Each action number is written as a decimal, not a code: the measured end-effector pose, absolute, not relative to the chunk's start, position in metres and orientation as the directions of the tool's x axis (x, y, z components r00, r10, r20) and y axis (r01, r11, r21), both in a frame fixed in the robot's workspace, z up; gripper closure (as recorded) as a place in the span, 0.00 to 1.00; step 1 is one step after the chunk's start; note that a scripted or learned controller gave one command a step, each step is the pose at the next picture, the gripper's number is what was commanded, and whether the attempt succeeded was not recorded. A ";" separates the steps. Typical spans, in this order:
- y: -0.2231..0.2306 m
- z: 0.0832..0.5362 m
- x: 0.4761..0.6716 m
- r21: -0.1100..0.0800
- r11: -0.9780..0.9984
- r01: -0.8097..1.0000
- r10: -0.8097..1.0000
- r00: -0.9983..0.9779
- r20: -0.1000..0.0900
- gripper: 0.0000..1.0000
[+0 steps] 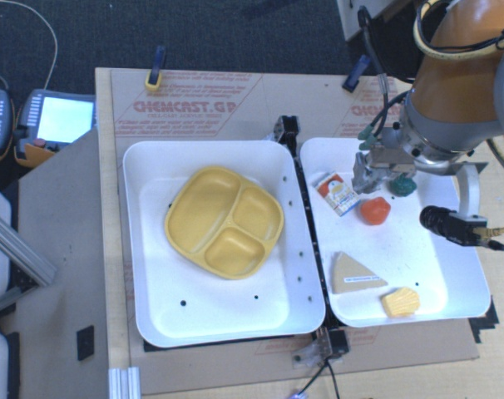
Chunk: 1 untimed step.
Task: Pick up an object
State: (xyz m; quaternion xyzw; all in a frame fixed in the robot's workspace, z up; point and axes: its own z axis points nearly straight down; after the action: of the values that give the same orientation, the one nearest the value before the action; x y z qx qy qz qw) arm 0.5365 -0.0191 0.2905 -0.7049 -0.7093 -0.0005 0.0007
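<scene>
Closest to you, near the front edge of the right bin [476, 293], lies a small yellow ridged piece [401, 302], and just behind it to the left a tan wedge [357, 273] with a pale label on its side. These two are close together but you can see a narrow gap between them.

Further back in the same bin you find a red round object [374, 211], and beside it on the left a small red and white carton [338, 194], lying tilted. A teal object [402, 186] sits just behind the red one, partly hidden by the arm.

You see the gripper [369, 178] low over the back part of the right bin, between the carton and the teal object and just behind the red round object. I cannot tell if it is released or clenched, because the wrist hides this part, and no object can be seen in its grasp.

On your left, the left bin [152, 306] holds a yellow divided plate [224, 221] with three compartments, lying flat near the middle of the bin.
</scene>
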 end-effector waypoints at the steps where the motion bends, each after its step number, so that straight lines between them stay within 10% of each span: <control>1: 0.034 0.263 0.537 -0.006 0.006 1.000 1.000 -0.006 0.002 1.00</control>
State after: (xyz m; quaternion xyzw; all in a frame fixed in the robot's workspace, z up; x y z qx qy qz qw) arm 0.5370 0.0338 0.2628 -0.7051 -0.7091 0.0012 0.0028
